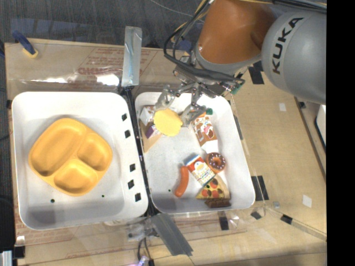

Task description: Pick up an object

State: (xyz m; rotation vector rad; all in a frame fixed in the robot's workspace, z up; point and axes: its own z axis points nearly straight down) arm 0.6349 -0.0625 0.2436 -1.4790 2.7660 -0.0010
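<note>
My gripper (176, 111) hangs over the back of the right bin (239, 148), under the grey arm with its orange band. A flat, round yellow disc (168, 123) sits between the two fingertips, and the fingers are shut on its edges. It overlaps the items beneath it, so it looks lifted off the bin floor. Part of a brown and white packet (148, 128) shows just left of the disc.
In the right bin lie a printed snack packet (204, 129), a chocolate donut (215, 160), a small carton (201, 170), a red sausage (181, 182) and a pizza slice (213, 192). The left bin (22, 204) holds a yellow divided plate (71, 157).
</note>
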